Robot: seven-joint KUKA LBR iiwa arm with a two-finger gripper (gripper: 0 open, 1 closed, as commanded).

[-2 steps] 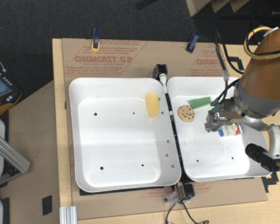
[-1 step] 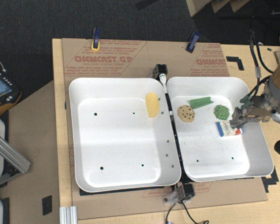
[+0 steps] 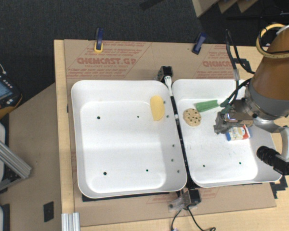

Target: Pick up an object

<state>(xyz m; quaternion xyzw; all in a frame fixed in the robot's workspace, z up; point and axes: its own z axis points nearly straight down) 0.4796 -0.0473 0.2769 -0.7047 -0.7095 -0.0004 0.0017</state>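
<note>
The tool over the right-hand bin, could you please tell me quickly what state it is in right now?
Tool: low in the right bin, above the small blue, white and red packet; open or shut cannot be told.

Cardboard sheet under bins (red lettering), blue clamps at far edge.
</note>
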